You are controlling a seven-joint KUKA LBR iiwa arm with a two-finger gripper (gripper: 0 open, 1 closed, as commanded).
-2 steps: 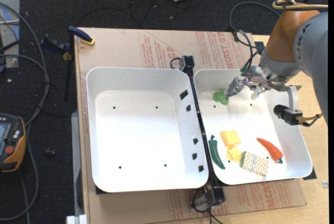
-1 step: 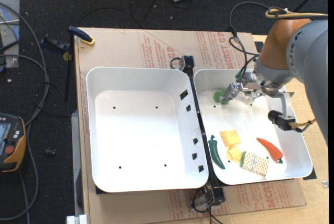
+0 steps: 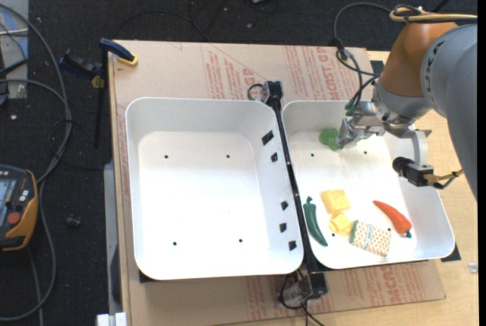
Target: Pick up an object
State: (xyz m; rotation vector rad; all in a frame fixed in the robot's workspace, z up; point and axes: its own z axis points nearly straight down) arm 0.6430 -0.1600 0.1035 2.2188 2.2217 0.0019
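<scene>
Near the right bin's [image 3: 425,199] front edge lies a patterned packet [image 3: 371,238]. At its back, the gripper [image 3: 343,137] touches a green object [image 3: 329,137]; finger spread unclear, possibly beside it, so it may slip.

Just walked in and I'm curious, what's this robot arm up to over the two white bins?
The arm has reached in from the right, and its gripper is low in the far part of the right bin, right beside a small green object. Whether it has actually got hold of that piece can't be told from here. Toward the near end of that bin lie a green pepper, two yellow pieces, a red pepper and a small patterned packet. The left bin sits alongside it.
</scene>
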